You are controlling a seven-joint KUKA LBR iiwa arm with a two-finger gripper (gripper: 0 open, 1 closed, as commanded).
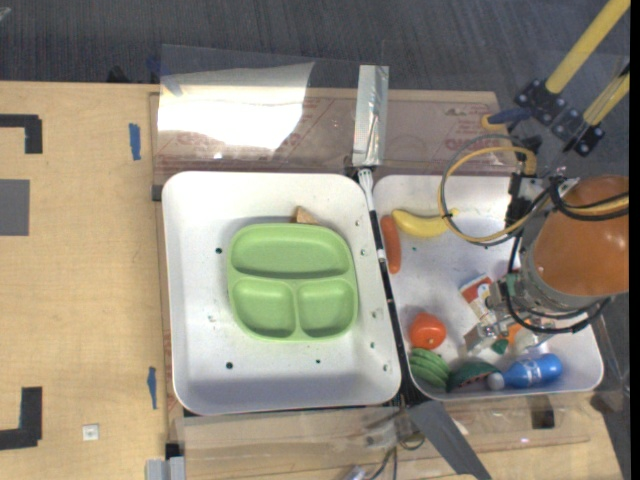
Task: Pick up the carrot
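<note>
A: Starting at the left, what sits in the left bin [190, 268]?

B: A green divided plate [293, 280] with three compartments lies near its middle. Just beyond the plate's far rim a small tan scrap [304, 215] peeks out; I cannot tell what it is.

A: And the carrot?

B: The carrot [390, 244] is across the divider from the plate, in the right bin [590, 368], lying lengthwise against that bin's left wall. A banana [422, 224] lies just to the right of the carrot's far end, close to it, perhaps touching.

A: What else is right of the plate?

B: Nearer the front than the carrot sits an orange round fruit [427, 330], possibly a tomato. Just in front of it is a dark green ribbed thing [431, 367], then another green piece [472, 375], and farther right a blue and white bottle-like item [530, 371] lying along the front wall.

A: Where is the gripper?

B: The gripper [494, 330] hangs low in the right bin, well to the right of the carrot and apart from it, under the arm's orange band [585, 253]. A small red and white item [476, 289] lies just beside it.

A: Are its fingers open? Is it holding something?

B: That I cannot tell; the clutter and the wrist hide them. Nothing is visibly gripped, and the carrot lies untouched.
</note>
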